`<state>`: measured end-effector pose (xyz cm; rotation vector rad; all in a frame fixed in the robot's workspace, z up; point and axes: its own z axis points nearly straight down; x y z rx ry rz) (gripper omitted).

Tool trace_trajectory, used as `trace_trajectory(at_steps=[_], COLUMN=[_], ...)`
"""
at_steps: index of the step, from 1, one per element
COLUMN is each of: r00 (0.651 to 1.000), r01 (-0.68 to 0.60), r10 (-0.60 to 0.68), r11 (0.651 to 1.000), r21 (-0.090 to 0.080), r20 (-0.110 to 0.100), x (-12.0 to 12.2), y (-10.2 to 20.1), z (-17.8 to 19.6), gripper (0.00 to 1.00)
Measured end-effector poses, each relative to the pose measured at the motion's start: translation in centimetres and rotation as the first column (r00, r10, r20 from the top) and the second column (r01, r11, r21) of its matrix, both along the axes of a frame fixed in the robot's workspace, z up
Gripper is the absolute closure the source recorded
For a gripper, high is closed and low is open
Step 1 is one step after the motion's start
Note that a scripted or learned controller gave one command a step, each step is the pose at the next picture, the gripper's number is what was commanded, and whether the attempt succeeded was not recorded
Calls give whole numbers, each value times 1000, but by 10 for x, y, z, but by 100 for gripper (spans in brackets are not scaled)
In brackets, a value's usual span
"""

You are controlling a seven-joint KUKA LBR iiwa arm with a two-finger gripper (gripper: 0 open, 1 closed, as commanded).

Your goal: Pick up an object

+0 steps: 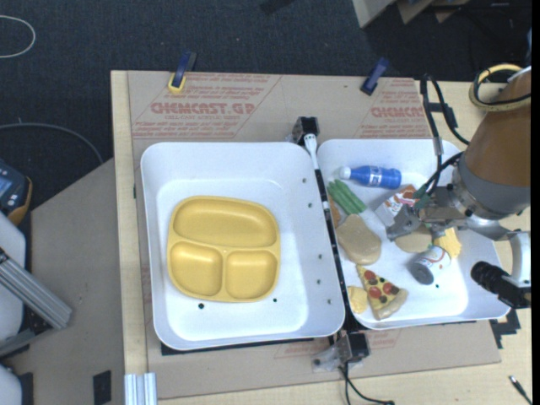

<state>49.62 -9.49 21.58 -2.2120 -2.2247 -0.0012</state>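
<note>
My gripper (415,223) hangs low over the middle right of the right bin (449,300), and its body hides whatever is straight below it. Under and around it lie a tan round piece (413,244), a small grey can (422,269) and a yellow piece (452,242). To its left sit a tan cookie (360,241) and a green stick-like item (346,197). A blue bottle (372,175) lies at the back of the bin. A pizza slice (382,293) and a yellow wedge (358,299) are at the front.
The left bin (153,226) holds a yellow divided plate (224,247). A black clip (305,129) sits where the bins meet at the back. The arm's grey and orange body (502,154) looms over the right bin's right side. Cables (434,108) run behind it.
</note>
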Motion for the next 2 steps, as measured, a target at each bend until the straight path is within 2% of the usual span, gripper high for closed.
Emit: trace_trajectory(at_steps=[1,2], r00=[1000,1000], r01=[4,4], r10=[-4,-4], r11=[1000,1000], r21=[-4,-2], r20=[5,1], x=[5,0], y=[2,18], z=[4,4], gripper=[100,100])
